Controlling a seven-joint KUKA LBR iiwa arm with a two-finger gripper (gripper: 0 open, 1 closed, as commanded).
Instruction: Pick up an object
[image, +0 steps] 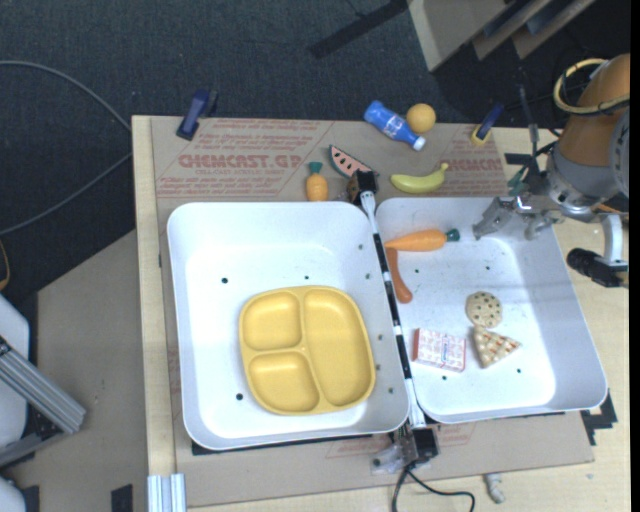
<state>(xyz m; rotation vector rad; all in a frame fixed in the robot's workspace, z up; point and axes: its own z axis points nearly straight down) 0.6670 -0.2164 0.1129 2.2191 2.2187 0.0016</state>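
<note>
My gripper (510, 222) hovers over the far right corner of the right bin (560, 390), its fingers spread open with nothing between them. In that bin lie an orange carrot (416, 240) just left of the gripper, a short orange sausage (398, 279) by the left wall, a round cookie (484, 307), a pizza slice (494, 347) and a pink wafer (440, 349). The cookie, pizza slice and wafer sit nearer the camera than the gripper, well apart from it.
The left bin (200, 250) holds a yellow divided plate (305, 349). Behind the bins on the board lie a banana (419, 179), a blue bottle (393, 124), an orange ball (422, 116), a watermelon slice (346, 159) and a small orange fruit (317, 186).
</note>
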